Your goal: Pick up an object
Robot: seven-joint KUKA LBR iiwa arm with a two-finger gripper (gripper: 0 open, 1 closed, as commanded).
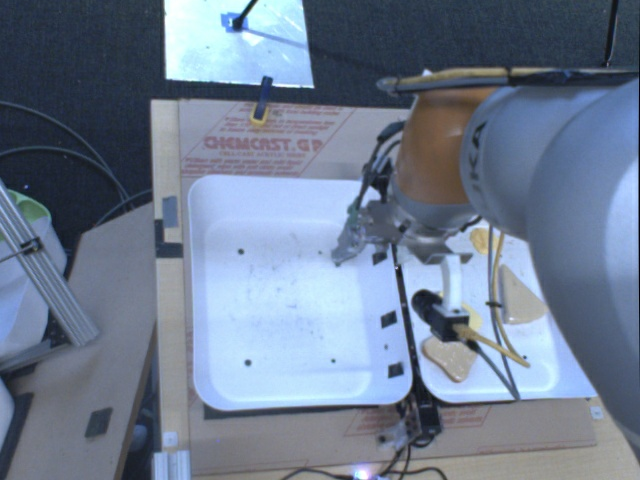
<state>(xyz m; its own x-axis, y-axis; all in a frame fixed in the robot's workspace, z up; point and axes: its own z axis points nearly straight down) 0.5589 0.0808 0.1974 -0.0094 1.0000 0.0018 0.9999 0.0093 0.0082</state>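
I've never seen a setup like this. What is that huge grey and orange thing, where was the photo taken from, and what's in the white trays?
The big grey shape with the orange band is a robot arm, reaching in from the right. The photo comes from a single camera fixed above the bench and looking down at a slant, so the arm looms large. At its tip is the gripper, the part that grasps. It hangs over the right side of the left bin. I cannot tell from here whether it has hold of anything. That bin shows small dark specks. The right bin holds a few flat tan pieces. Both bins sit on a cardboard sheet.
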